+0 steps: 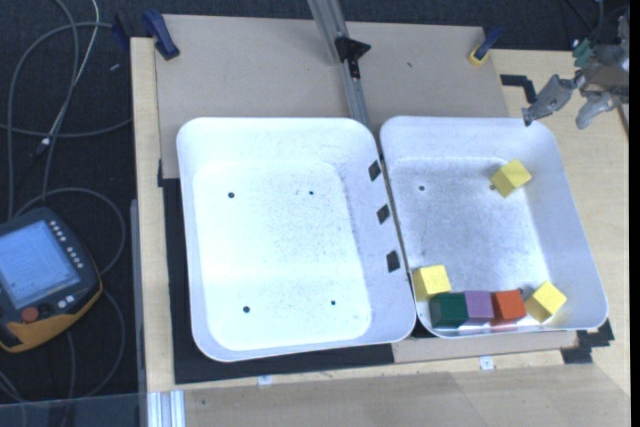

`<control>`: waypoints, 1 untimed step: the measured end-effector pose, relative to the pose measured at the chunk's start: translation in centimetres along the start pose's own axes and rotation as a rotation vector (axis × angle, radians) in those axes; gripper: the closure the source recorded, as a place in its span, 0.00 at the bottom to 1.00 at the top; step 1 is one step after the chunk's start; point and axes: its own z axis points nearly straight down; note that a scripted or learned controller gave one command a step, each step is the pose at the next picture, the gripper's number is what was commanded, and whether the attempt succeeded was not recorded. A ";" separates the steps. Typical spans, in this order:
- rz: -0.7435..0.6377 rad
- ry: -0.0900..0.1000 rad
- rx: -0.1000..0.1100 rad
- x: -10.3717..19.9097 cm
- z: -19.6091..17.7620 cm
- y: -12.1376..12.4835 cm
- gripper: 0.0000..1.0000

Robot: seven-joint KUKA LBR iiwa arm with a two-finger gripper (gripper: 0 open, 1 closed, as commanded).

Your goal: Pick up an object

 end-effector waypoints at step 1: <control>0.001 0.003 0.007 -0.3 9.7 0.6 0.00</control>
